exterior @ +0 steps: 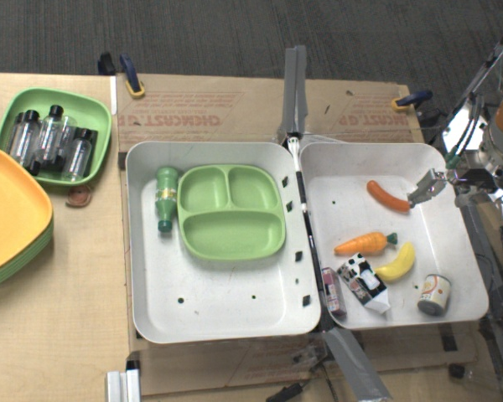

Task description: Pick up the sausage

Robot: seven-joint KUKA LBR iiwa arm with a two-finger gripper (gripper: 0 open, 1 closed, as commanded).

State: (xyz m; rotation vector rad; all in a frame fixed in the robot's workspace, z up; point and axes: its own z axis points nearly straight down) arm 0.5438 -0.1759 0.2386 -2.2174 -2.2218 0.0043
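Note:
The sausage [388,196] is a short orange-red link lying flat at a slant in the upper part of the right bin [344,174]. My gripper [427,188] hangs over that bin's right side, just to the right of the sausage's lower end and very close to it. The sausage rests on the bin floor with nothing around it. The arm comes in past the bin's right wall.
Below the sausage lie a carrot [365,243], a banana [398,263], a small can [433,294], a black-and-white carton [365,281] and a thin pink item [333,290]. The left bin [226,308] holds a green divided plate [231,212] and a green bottle [165,198].

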